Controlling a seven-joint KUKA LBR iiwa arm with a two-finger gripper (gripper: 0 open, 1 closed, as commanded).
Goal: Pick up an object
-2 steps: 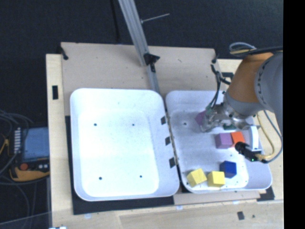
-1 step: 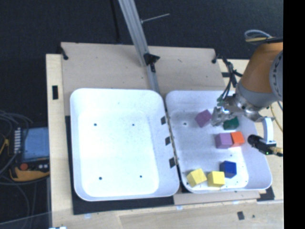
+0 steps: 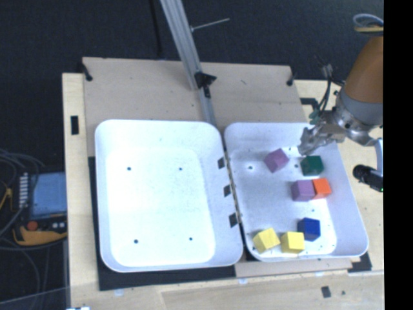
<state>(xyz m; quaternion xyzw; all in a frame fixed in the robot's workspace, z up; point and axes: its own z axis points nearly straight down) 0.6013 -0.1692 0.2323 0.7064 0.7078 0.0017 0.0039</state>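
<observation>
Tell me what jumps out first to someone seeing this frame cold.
The coloured blocks clustered in the right bin: two purple blocks, a green block, an orange block, a blue block and two yellow blocks at the near edge. Next, the gripper reaching in from the right, just above the green block. The left bin is a plain white expanse by contrast.

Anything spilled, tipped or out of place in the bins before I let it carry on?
Nothing stands out. All seven blocks sit inside the right bin, none over the rim. The gripper is just above the green block.
</observation>
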